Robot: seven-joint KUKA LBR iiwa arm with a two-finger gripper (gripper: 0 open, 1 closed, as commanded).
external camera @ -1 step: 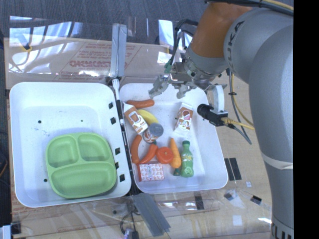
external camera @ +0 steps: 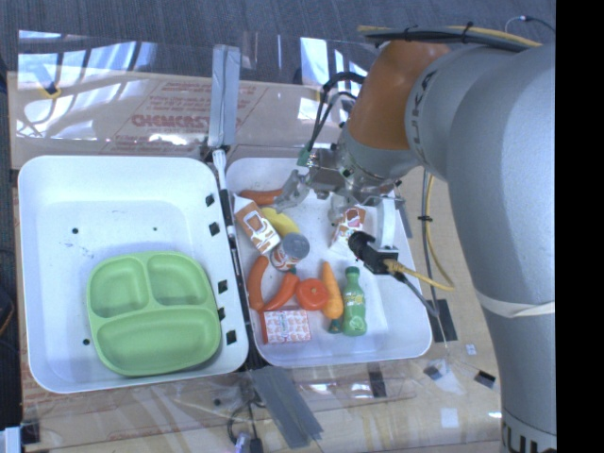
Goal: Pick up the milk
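Note:
A small white carton with a red-orange label, the milk point(external camera: 350, 220), sits between the fingers of my gripper point(external camera: 353, 226) over the upper right part of the right bin point(external camera: 406, 333). The gripper is shut on it, and the carton looks slightly tilted. Whether it touches the bin floor is hidden by the wrist. The grey arm with its orange band point(external camera: 392, 102) comes in from the right and covers the bin's far right corner.
The right bin also holds an orange-and-white carton point(external camera: 257, 229), a banana point(external camera: 279, 221), a can point(external camera: 295, 247), carrots point(external camera: 331, 291), a red tomato point(external camera: 311, 293), a green bottle point(external camera: 354, 302) and a red-patterned box point(external camera: 286, 326). In the left bin point(external camera: 57, 206) lies a green divided plate point(external camera: 154, 312).

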